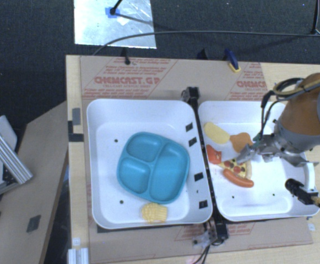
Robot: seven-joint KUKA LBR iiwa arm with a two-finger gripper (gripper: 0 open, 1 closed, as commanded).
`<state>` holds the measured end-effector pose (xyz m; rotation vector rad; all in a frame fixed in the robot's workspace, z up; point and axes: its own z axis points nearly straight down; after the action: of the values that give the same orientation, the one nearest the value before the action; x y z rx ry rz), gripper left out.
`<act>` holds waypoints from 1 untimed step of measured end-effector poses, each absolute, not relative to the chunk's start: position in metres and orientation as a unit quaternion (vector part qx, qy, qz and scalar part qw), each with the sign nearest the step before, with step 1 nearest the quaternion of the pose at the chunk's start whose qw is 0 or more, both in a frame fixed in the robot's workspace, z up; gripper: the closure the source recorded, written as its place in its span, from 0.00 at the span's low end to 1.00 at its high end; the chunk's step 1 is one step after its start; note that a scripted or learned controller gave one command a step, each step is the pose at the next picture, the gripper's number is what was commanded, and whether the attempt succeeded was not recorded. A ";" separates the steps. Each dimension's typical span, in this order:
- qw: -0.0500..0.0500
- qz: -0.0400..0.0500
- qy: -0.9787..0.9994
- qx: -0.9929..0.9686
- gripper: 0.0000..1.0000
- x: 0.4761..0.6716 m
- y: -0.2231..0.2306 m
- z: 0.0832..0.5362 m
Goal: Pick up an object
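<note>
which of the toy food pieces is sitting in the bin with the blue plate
The yellow corn piece, lying by the left bin's near wall, just below the blue plate. The other food pieces all lie in the right bin, by the tool.

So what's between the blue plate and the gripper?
In the camera view: the two bins' adjoining walls, then a red toy piece in the right bin. The gripper hovers just past it, from the blue plate.

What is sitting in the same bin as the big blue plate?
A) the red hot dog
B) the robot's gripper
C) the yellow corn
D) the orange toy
C: the yellow corn lies in the left bin just below the blue plate, while the red hot dog and the gripper are over in the right bin.
</note>
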<state>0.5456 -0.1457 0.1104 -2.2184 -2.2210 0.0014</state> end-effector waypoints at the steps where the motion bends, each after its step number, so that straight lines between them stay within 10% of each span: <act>1: -0.002 -0.001 -0.707 -0.707 1.00 0.547 -0.147 0.124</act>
<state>0.5472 -0.1467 0.1238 -2.2232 -2.2247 -0.0027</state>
